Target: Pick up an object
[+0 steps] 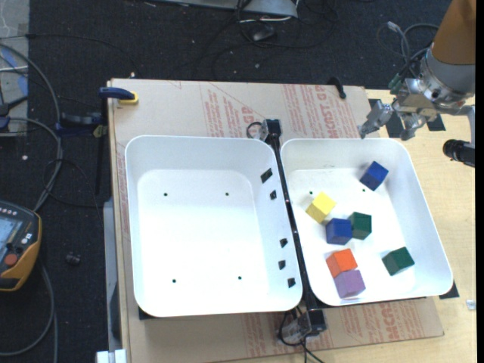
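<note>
Several small cubes lie in the right bin [423, 210]: a blue one [373, 175] near the back, a yellow one [321, 206], a dark blue one [339, 230] touching a dark green one [361, 224], an orange one [341, 262] against a purple one [349, 283], and a green one [398, 261] at the front right. My gripper [389, 125] hangs above the bin's back right corner, open, with nothing between its fingers. It stands behind and a little right of the blue cube.
The left bin [144, 203] sits beside the right one, with black clips [281, 242] along the wall between them. A blue and yellow clamp [119, 94] grips the bench's back left corner. Cables run across the floor behind.
</note>
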You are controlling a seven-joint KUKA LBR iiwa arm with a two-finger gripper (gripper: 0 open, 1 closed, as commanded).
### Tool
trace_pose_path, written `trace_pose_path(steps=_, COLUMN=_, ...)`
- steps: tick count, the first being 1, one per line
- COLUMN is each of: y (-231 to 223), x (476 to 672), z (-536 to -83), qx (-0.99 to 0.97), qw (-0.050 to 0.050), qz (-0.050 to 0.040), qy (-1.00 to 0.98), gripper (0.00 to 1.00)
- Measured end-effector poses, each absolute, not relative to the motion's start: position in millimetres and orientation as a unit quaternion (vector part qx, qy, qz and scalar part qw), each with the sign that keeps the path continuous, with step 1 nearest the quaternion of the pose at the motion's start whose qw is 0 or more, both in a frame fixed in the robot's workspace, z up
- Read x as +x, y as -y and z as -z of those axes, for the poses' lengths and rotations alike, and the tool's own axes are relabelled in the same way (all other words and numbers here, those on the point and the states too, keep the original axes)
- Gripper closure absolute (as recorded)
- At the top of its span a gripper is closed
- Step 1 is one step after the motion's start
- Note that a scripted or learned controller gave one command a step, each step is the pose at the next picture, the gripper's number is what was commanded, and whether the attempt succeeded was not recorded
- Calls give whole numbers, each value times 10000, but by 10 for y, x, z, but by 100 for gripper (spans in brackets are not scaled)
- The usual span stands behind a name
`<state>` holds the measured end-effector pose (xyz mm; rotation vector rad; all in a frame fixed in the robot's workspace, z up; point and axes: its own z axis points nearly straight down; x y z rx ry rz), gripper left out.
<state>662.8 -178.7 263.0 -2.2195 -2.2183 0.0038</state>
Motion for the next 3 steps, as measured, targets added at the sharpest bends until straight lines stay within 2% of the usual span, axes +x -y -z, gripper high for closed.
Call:
trace_pose_path(steps=1, y=1784, x=6636, z=-2657, qx=-7070, qw=-1, qz=2, qy=7072, gripper=0)
trace_pose_path(steps=3, y=1849, x=6594, z=-1480, qx=-7070, qw=23, qz=-14, qy=7072, gripper=0)
